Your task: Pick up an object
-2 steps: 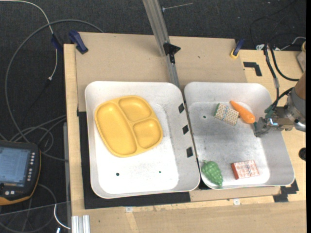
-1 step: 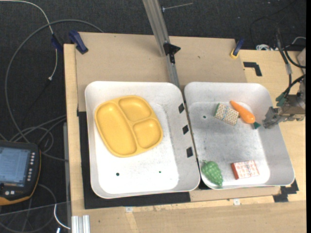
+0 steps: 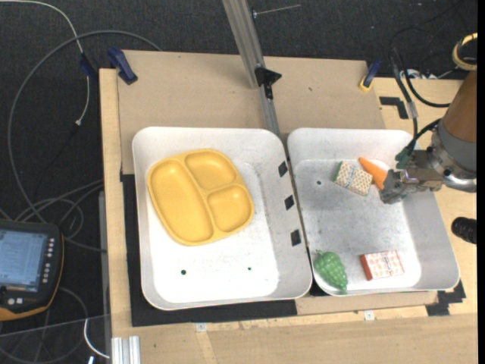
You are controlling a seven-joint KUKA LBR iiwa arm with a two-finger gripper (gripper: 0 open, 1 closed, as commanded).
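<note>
Two white bins sit side by side on the bench. The left bin (image 3: 151, 271) holds a yellow plate (image 3: 199, 196) with three sections, lying toward its far left corner. The right bin (image 3: 424, 226) holds four small things. A patterned block (image 3: 353, 177) lies near the far edge, and an orange carrot (image 3: 373, 170) lies just beside it on the right, so close that they may be touching. A green toy (image 3: 330, 270) rests in the near left corner, up against the rim. A red and white box (image 3: 382, 264) lies flat near the near edge, well apart from the green toy.

The arm comes in from the right, over the right bin's right edge. The gripper (image 3: 391, 186) hangs just beside the carrot and near the block. It seems to be going for one of those two, most likely the carrot, since its tip is closest to it. I cannot tell how the jaws stand, because the tip is dark and small here. Nothing can be seen held in it, so I would say nothing has been picked up yet.

The carrot and block crowd each other, so a grab could push one aside or pinch both. The box lies flat and alone, which looks easier to take.
</note>
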